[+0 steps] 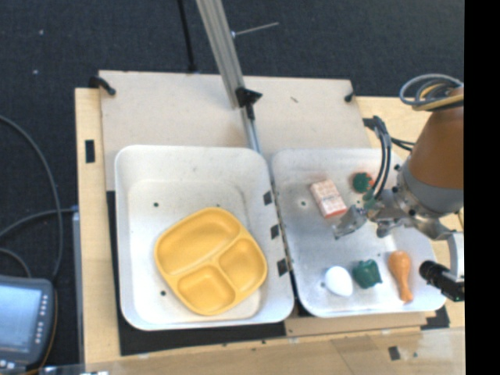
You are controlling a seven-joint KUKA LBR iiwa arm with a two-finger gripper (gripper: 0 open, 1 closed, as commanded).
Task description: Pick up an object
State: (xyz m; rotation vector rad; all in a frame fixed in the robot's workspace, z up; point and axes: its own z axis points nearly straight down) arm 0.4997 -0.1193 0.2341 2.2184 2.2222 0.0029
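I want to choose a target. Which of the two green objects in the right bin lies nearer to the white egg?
The green object at the bin's front, just right of the white egg. The other green one sits at the back.

No text, label, brand or number can be read anywhere. The small pink box (328,198) in the right bin (301,287) has some printing on its top face (too small and blurred to read).

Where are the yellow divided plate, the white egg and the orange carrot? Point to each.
yellow divided plate (209,259): camera view, on the ridge between its compartments.
white egg (339,280): camera view, on the middle of its top.
orange carrot (401,272): camera view, on its thick body.
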